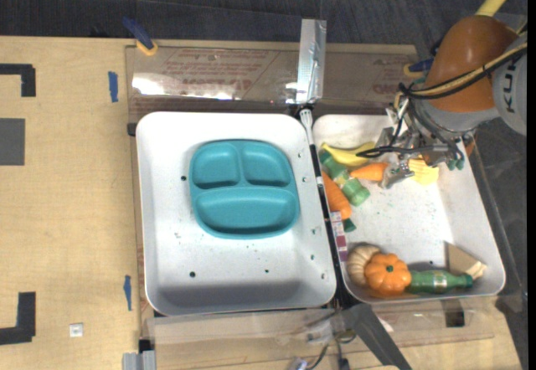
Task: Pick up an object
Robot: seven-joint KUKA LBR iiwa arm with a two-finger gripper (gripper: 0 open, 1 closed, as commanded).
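Observation:
The right white bin [469, 209] holds several toy foods. At its far end lie a yellow banana [342, 151], an orange carrot [369, 169] and a green piece [355, 190]. A second orange carrot [337, 197] lies along the left wall. My gripper [402, 164] hangs low over the bin's far right part, just right of the first carrot's tip, with a yellow piece [426, 177] beside it. The grey arm with its orange band [469, 59] comes in from the upper right. At the near end sit an orange pumpkin [387, 274], a beige bulb [361, 257] and a green bottle-shaped toy [440, 280].
The left white bin [159, 218] carries a teal divided plate [244, 187]. A tan wedge [463, 259] leans in the right bin's near right corner. A metal post [311, 59] stands behind the two bins. Bare white floor shows in the middle of the right bin [410, 222].

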